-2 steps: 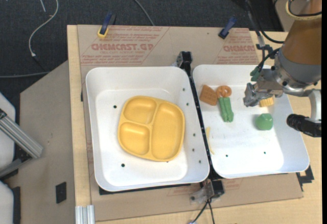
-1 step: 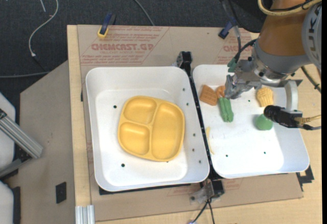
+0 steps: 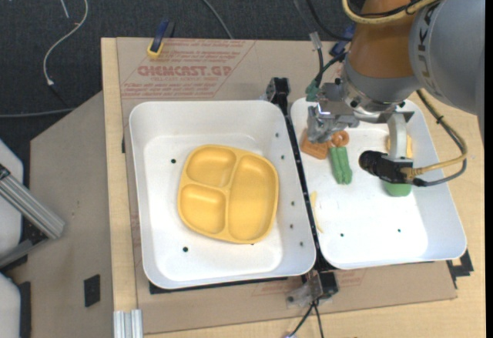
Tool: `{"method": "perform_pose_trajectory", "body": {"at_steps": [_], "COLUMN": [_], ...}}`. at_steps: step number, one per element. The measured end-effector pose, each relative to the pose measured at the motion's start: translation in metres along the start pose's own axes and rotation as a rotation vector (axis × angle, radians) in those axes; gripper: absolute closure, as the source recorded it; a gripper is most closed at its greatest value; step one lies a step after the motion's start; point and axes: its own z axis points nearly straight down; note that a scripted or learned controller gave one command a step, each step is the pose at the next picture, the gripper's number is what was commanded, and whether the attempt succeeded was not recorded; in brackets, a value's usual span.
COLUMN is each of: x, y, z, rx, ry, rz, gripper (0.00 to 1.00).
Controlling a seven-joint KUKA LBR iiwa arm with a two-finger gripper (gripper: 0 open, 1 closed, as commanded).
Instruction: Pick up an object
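The grey metal claw [image 3: 326,127] hangs low in the right white bin [image 3: 385,240], above an orange object [image 3: 314,148]; whether it grips cannot be told. A green stick [image 3: 340,165] lies beside it.

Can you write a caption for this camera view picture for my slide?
Robot tool hovers over orange and green toys; yellow plate waits nearby.

Red print on the cardboard sheet [image 3: 192,67] under the bins reads "CHEMCAST GP" at about 12 o'clock from the left bin [image 3: 142,175]; the smaller lines are illegible.
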Motion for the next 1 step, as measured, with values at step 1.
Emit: {"method": "perform_pose_trajectory", "body": {"at_steps": [1], "x": [0.0567], "y": [0.0085], "z": [0.0155], "rx": [0.001], "ry": [0.001], "rz": [-0.001], "gripper": [1.00]}}
